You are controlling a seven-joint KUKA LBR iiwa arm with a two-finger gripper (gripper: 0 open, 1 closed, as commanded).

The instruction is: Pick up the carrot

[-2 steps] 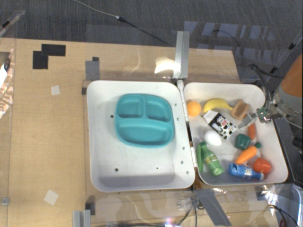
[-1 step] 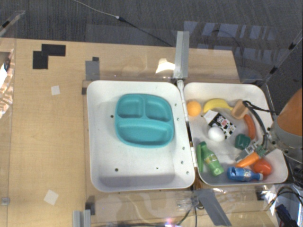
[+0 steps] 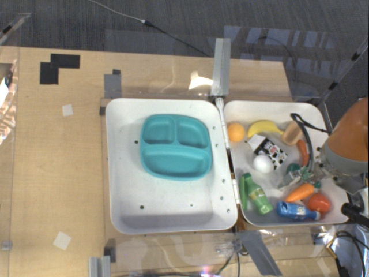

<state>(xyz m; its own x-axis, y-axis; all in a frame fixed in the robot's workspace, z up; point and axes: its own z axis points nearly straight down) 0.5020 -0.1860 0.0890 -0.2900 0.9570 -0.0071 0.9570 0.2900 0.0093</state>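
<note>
The carrot point(image 3: 301, 193) is seen lying at a slant near the front of the right bin point(image 3: 314, 110), between a blue bottle point(image 3: 296, 211) in front and a red tomato point(image 3: 319, 202) touching its thick end. The gripper point(image 3: 305, 176) is placed just above it; whether it is spread or pressed together cannot be told. A grip across the carrot's middle is judged best, so that its neighbours are not caught.
</note>
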